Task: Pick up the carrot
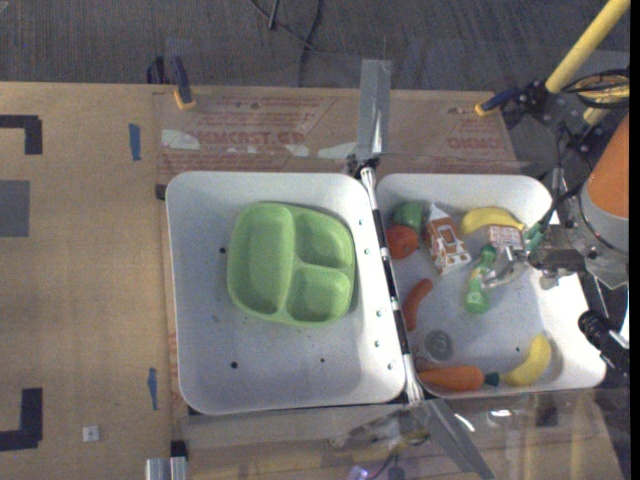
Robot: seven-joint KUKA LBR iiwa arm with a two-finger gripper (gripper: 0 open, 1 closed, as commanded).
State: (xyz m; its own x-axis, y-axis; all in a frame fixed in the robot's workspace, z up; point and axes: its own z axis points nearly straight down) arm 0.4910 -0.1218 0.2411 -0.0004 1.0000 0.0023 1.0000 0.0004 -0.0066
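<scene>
The carrot [455, 377] is orange with a green stub at its right end. It lies flat along the front wall of the right bin [520, 318]. My gripper [503, 265] hangs over the middle right of that bin, reaching in from the right. It is well behind the carrot and apart from it. A small green bottle [477, 294] lies just below and left of the gripper, and I cannot make out whether they touch.
The right bin also holds a yellow banana [488, 218] at the back, another banana [533, 360] beside the carrot's stub, a small carton [447, 245], a red sausage [416, 303], a red and green vegetable [404, 230] and a grey disc [437, 345]. The left bin [200, 348] bears a green divided plate [292, 263].
</scene>
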